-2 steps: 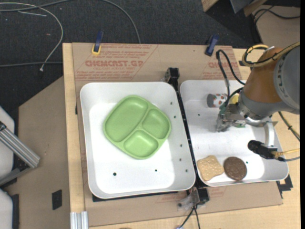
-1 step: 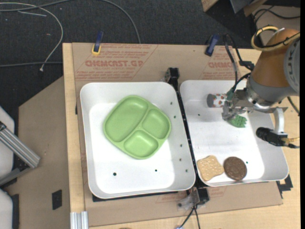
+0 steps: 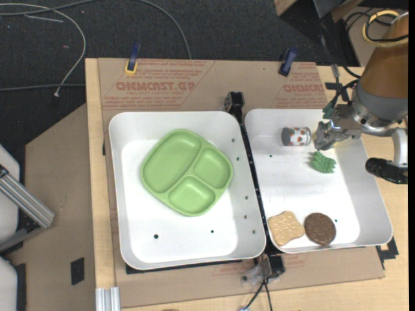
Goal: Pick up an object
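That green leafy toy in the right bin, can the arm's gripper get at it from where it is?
Probably yes. The green toy lies alone on the open floor of the right bin, just below the gripper, with nothing on top of it.

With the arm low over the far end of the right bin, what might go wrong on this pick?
1. The end effector sits between the small can and the green leafy toy, so it may nudge one while going for the other.
2. Both lie close to the right bin's far wall, and a push could wedge the can against it.
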Robot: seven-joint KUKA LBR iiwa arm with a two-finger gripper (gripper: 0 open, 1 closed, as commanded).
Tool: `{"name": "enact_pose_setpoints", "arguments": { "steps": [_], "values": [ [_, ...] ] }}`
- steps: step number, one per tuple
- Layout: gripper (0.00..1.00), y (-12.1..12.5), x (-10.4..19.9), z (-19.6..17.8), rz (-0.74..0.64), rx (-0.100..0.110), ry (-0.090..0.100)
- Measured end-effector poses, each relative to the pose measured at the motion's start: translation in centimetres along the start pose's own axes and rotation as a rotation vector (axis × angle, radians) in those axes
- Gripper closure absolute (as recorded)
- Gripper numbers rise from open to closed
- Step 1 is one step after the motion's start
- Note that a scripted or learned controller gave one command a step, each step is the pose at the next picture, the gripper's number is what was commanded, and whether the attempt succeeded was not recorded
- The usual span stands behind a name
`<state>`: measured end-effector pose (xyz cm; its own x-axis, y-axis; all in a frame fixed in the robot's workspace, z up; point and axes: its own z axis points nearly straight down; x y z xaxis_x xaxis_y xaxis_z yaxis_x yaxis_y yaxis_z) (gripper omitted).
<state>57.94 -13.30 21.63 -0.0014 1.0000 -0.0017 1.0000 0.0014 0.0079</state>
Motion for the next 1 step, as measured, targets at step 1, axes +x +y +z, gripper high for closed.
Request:
{"name": "enact_pose_setpoints", "arguments": {
  "steps": [1],
  "values": [
    [1.0, -0.44, 0.18, -4.64, 0.0, 0.001, 0.0]
  ]
}}
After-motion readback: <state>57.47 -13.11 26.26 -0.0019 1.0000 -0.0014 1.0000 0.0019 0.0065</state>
